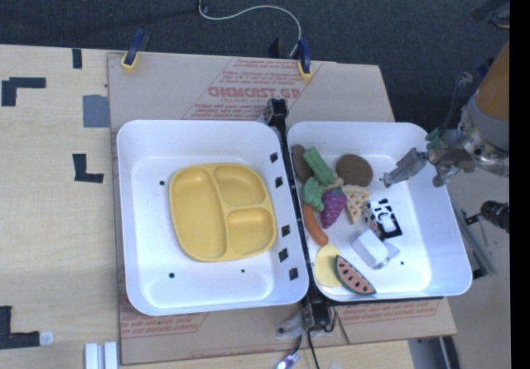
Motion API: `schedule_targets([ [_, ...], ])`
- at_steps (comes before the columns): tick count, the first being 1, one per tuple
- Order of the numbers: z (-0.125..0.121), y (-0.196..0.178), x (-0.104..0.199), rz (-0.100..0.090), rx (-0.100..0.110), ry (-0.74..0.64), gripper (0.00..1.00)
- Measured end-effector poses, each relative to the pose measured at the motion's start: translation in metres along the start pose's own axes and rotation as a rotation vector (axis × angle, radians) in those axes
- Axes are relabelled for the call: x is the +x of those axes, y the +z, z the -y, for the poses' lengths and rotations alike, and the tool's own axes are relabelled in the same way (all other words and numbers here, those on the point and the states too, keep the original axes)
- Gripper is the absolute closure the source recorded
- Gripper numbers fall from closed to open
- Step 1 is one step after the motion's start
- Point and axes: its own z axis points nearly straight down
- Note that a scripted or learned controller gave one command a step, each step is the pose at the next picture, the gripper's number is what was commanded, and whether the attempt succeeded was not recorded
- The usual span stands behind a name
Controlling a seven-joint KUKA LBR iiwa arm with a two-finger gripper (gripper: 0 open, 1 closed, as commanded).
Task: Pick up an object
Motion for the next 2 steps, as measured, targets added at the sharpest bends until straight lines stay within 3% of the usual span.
schedule_targets([
  [1,-0.069,0.133,0.052,-0.001,-0.002,-0.005,0.00],
  [2,-0.042,0.155,0.066,0.011,-0.022,0.005,0.00],
])
